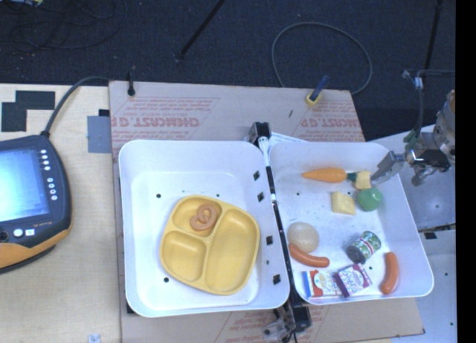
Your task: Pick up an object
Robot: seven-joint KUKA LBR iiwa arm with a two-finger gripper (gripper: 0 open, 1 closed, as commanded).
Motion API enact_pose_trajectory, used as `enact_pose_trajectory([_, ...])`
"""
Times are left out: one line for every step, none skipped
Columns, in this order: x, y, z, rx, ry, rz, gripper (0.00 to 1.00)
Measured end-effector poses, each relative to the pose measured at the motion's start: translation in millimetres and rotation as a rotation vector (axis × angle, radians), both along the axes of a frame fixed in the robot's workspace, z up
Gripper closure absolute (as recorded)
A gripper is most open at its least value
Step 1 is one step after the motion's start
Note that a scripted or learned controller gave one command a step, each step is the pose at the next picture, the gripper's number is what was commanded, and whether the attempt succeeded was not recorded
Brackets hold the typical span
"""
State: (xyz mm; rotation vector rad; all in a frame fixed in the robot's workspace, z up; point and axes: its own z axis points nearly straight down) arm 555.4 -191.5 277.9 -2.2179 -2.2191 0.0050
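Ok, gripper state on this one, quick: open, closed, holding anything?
Gripper: at the upper right rim of the right bin, nothing seen between its fingers; open or closed cannot be told from this view.

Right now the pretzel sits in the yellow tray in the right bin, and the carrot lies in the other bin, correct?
Swap the bins: the camera view shows the yellow tray with the pretzel in the left bin; the carrot lies in the right bin.

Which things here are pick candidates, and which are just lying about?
Pick candidates, right bin: carrot, green ball, cheese wedge, egg, can, two sausages.
Lying about: yellow tray, pendant, clamp.
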Motion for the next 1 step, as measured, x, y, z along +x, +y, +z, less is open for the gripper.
enact_pose_trajectory([-11.5,37.5,-180.6,0.000,-0.001,-0.004,0.00])
